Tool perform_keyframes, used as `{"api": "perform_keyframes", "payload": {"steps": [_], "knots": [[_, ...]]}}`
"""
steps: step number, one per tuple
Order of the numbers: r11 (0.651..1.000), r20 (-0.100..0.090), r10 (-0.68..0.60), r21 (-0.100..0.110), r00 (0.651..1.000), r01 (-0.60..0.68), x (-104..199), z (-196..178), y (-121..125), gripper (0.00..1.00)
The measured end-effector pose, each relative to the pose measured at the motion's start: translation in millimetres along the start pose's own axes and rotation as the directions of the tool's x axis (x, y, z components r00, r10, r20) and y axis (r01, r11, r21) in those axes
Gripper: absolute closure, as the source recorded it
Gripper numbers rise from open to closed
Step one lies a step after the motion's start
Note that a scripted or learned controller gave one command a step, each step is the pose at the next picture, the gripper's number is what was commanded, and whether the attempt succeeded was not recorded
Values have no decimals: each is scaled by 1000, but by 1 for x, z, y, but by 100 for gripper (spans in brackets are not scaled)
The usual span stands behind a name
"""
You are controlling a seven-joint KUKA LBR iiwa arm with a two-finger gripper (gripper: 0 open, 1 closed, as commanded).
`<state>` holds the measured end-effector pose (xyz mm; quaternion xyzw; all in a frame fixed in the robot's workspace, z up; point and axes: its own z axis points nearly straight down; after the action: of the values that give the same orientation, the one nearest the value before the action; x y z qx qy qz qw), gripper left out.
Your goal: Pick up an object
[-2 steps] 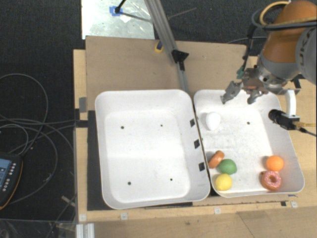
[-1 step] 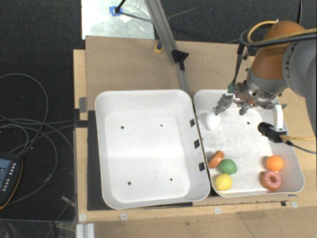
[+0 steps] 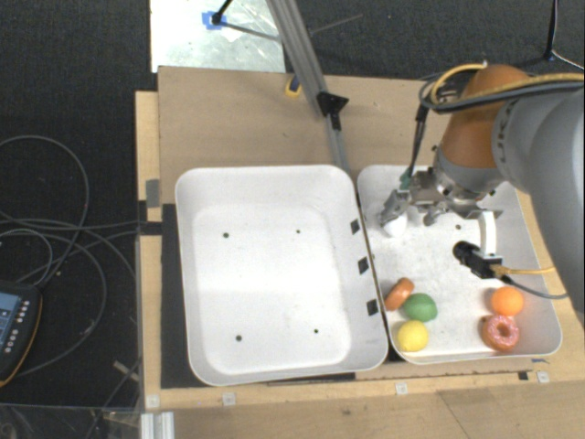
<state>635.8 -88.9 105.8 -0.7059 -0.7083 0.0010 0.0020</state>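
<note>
- Claw (image 3: 399,216) hangs low over the right bin (image 3: 539,337), toward its far left corner; whether it is spread or pressed together cannot be told from this slant, and nothing shows pinched in it.
- A small white object (image 3: 394,227) lies on the bin floor just under the claw tip. It is too pale against the bin to identify.
- Likelier targets sit along the bin's near edge: a green ball (image 3: 420,306), a yellow ball (image 3: 412,336), an orange piece (image 3: 398,293), an orange ball (image 3: 507,301) and a pink ring (image 3: 501,332).
- These look like toy foods, probably light and smooth, so the round ones may roll or slip. Closing across the widest middle seems safest; the ring offers a rim to grip.
- Green, yellow and orange pieces are clustered, touching or nearly so, beside the bin's left wall, which crowds any approach.
- Black cable fitting (image 3: 475,258) trails from the wrist above the orange ball.
- Left bin (image 3: 196,195) adjoins the right bin on the counter (image 3: 238,108).
</note>
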Motion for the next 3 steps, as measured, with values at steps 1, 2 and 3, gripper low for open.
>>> {"api": "perform_keyframes", "payload": {"steps": [1,2,3], "knots": [[1000,1,1,-8,1000,-1,-1,-14,2,100],[1000,3,0,-13,1000,0,-5,-79,6,100],[1000,2,-3,-13,1000,3,6,-134,9,100]]}}
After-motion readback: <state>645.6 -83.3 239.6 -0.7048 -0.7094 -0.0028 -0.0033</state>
